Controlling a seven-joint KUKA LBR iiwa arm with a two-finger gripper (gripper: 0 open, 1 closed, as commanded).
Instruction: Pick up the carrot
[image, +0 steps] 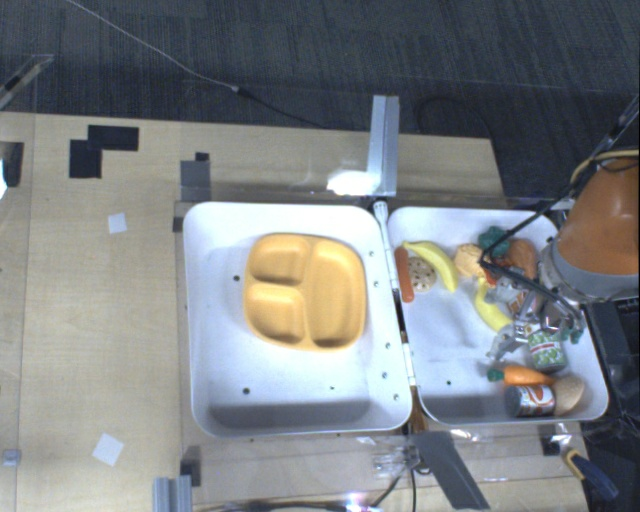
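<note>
The carrot (524, 376) lies untouched near the right bin's (440, 400) front right corner, beside a can (533, 400), while the gripper (512, 340) hovers just above it with fingers spread and empty, so the grasp and lift remain.

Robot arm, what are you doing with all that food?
The robot arm reaches into the right bin, which is full of toy food. Its gripper sits low just above the carrot, near a green can. The carrot lies on the bin floor, not picked up. The left bin holds a yellow tray.
</note>
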